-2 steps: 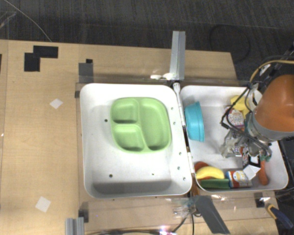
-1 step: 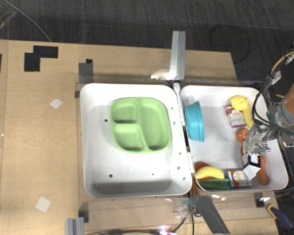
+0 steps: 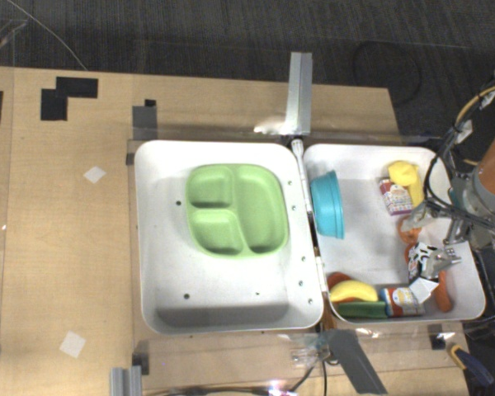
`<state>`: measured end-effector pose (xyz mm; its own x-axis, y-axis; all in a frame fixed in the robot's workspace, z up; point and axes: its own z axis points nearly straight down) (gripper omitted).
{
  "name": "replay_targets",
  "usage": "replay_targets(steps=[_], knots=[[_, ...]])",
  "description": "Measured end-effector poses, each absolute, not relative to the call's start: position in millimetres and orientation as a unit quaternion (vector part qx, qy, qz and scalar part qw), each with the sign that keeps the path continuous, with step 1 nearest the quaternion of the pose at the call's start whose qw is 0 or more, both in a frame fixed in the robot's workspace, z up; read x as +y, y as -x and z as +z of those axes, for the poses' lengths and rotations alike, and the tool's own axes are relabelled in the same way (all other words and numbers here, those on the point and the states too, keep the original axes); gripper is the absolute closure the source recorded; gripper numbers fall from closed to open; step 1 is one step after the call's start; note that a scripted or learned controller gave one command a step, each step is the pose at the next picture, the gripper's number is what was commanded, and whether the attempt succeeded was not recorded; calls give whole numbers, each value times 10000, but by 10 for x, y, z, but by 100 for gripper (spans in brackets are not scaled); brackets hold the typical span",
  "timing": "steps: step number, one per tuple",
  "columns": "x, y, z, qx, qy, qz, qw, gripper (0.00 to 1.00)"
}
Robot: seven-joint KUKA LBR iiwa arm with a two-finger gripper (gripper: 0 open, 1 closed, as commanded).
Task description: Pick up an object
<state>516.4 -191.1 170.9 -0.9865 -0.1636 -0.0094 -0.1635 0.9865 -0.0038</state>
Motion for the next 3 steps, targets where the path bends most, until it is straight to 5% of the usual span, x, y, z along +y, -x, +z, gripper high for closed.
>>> replay_targets(steps=[1, 2, 3], knots=[[-2002, -5224, 1317, 9959, 874, -71, 201, 0], [-1964, -5487, 892, 9991, 415, -18, 79, 0], [-1577, -5441, 897, 9991, -425, -10, 81, 0]])
